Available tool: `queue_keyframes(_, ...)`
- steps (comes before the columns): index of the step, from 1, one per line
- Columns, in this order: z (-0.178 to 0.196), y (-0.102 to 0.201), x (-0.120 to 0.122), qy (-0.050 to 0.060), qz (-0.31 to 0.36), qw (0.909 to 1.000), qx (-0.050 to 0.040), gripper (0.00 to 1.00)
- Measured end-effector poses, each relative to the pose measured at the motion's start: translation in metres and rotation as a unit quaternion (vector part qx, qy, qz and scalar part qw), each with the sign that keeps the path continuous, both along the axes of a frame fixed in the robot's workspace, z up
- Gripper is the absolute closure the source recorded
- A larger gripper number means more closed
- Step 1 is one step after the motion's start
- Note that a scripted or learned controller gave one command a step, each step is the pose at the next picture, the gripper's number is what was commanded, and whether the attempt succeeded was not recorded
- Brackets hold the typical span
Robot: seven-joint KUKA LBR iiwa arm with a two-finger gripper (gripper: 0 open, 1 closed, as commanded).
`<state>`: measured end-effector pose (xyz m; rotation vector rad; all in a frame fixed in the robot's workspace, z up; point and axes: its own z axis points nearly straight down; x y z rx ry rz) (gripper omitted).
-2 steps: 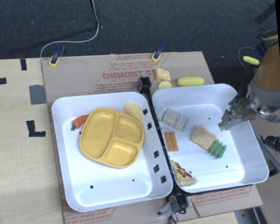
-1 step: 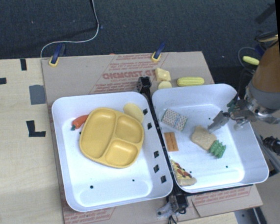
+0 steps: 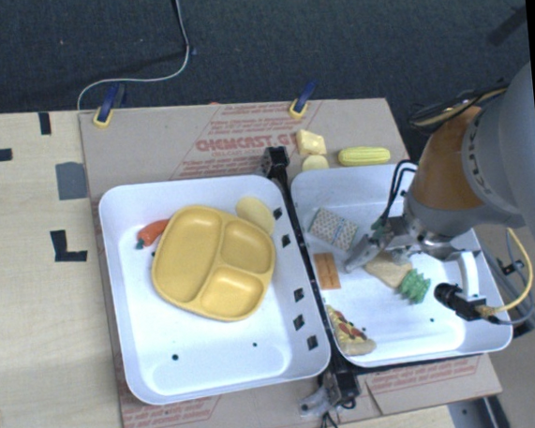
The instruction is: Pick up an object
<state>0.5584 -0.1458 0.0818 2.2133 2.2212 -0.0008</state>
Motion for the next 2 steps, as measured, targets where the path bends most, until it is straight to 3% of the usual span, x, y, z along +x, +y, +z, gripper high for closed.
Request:
queue_keyframes(1, 0.0181, -0.002, 0.0022, -0.004, -0.001, 1.0, -0.0001, 1.0)
queue_keyframes(2, 0.017, -0.002, 0.0015, -0.003, -0.001, 1.0, 0.0003, 0.0)
